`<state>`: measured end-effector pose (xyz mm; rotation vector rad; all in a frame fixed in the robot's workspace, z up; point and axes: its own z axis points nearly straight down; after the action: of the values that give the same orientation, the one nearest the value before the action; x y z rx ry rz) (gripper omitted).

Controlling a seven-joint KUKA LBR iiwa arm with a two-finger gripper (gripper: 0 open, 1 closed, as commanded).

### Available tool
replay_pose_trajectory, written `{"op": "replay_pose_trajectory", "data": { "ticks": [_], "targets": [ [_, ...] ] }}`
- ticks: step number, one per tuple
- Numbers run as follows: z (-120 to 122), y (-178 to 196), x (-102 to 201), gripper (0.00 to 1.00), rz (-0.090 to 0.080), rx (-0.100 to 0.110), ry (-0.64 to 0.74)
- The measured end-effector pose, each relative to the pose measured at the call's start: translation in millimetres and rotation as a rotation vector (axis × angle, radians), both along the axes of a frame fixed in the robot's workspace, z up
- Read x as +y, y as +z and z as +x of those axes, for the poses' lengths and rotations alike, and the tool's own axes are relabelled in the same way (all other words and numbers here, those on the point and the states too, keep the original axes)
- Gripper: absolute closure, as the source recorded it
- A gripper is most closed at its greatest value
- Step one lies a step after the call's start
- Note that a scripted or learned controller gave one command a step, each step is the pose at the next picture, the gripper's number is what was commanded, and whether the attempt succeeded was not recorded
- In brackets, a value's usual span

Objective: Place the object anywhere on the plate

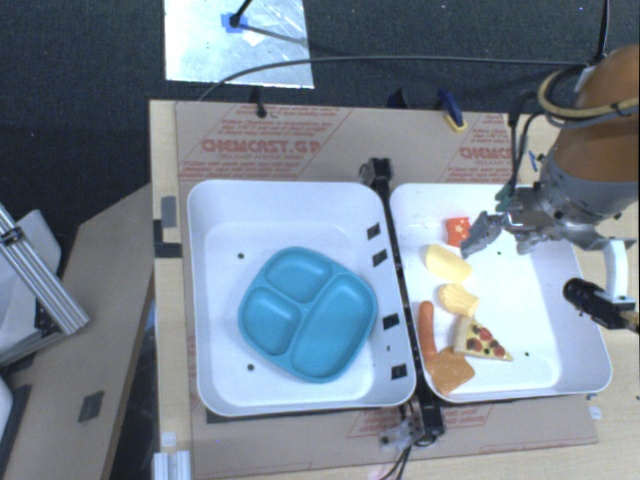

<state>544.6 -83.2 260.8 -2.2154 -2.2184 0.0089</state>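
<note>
Over the right bin (590, 368), the gripper (482, 234) hangs beside the red piece (457, 230) — I cannot tell its state — while toy foods cluster along that bin's left side, and the blue plate (308, 313) waits in the left bin (215, 268) — its sections bare.

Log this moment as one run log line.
gripper: over right bin, near red piece, holding nothing | blue plate: left bin, no food | stage: pre-grasp

White bins (215, 268): 2. Blue sectioned plate (307, 312): 1. Toy food pieces: 6 total: red block (457, 230) 1, yellow pieces (447, 262) 2, sausage (428, 330) 1, pizza slice (482, 340) 1, orange piece (451, 371) 1.
</note>
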Motion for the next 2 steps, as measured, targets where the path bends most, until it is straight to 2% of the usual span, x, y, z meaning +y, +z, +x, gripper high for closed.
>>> {"op": "replay_pose_trajectory", "data": {
  "ticks": [1,2],
  "targets": [
    [2.0,4.7,0.1,0.00,-0.001,-0.010,0.002],
    [5.7,-40.6,7.4,0.00,0.000,-0.006,0.001]
  ]
}}
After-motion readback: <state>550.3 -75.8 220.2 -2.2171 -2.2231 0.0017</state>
